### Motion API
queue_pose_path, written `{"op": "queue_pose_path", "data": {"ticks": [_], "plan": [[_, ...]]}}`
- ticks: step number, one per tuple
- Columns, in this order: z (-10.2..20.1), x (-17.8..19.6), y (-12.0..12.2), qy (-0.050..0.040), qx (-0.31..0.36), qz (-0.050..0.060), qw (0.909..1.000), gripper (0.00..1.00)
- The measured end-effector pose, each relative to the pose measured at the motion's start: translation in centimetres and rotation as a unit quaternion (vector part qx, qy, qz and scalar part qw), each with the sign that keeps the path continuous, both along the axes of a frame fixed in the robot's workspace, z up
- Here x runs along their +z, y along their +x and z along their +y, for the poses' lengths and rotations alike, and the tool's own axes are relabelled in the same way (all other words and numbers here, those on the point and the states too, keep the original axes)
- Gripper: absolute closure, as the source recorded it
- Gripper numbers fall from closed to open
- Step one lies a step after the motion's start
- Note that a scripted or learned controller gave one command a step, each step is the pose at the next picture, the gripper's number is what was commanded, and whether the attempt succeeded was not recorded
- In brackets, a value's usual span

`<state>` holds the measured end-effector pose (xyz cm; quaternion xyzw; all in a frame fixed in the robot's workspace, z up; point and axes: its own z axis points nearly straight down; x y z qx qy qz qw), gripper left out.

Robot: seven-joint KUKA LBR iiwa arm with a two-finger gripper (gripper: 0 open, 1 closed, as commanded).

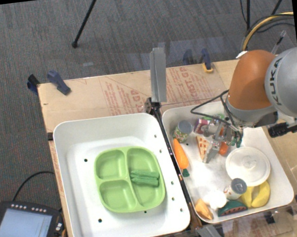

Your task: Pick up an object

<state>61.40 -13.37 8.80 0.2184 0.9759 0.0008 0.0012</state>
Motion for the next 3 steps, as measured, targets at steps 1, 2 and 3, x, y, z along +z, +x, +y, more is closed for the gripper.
{"op": "queue_pose_path", "data": {"ticks": [1,2,3], "plan": [[-7.4,0.1,-1.7,-0.0008,0.047,-0.001,0.9989,0.0],[-5.7,0.0,2.1,-0.0002,-0.024,0.0,0.9997,0.0],[-5.6,1.2,2.3,-0.0006,-0.022,-0.003,0.9998,1.0]]}}
